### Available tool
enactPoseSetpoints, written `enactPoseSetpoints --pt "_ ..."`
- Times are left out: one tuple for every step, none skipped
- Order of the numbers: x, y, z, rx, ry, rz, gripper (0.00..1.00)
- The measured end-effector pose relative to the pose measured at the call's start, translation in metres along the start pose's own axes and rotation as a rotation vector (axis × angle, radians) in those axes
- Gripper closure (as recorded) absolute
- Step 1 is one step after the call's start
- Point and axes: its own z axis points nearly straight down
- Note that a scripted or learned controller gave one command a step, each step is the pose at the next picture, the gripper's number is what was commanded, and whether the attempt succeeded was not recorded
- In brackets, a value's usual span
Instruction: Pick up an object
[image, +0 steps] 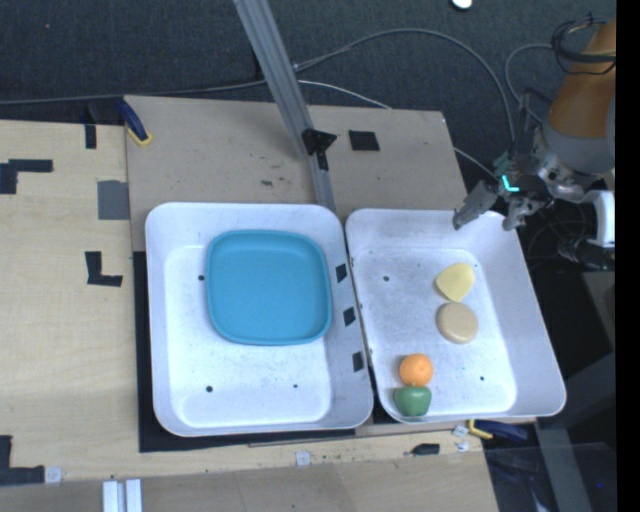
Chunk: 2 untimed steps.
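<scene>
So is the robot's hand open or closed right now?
Open. The hand hovers at the far edge of the right bin, its two fingers spread apart with nothing between them.

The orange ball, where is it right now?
In the camera view, the orange ball lies in the right bin near its front edge, touching the green object just in front of it, with the tan disc behind.

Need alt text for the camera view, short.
The gripper, fingers open and holding nothing, hangs over the right bin's far edge. That bin holds a yellow piece, tan piece, orange ball and green piece; the left bin holds a blue plate.
</scene>
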Motion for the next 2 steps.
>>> enactPoseSetpoints --pt "0.0 0.0 0.0 0.0 0.0 0.0 0.0" --pt "0.007 0.003 0.06 0.005 0.001 0.0 0.0"
